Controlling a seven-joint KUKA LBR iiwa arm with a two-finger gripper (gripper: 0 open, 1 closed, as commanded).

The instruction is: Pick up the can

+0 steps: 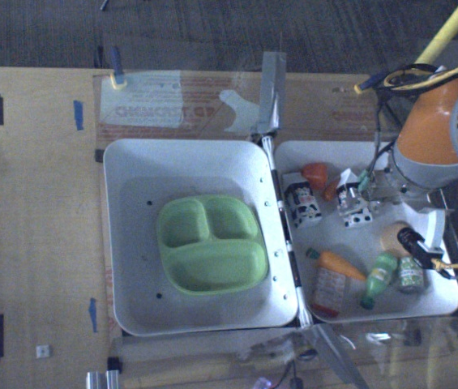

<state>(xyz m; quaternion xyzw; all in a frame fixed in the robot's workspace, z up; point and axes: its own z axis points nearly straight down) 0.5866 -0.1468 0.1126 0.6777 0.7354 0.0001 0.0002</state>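
Green bottle (378, 279) beside can (411, 273), gripper (357, 203) above — finger state unclear, green tray (211, 244) left.

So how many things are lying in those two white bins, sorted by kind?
Green plate: 1
Green bottle: 1
Black-and-white cartons: 2
Red piece: 1
Orange piece: 1
Tan piece: 1
Can: 1
Reddish pack: 1
Total: 9
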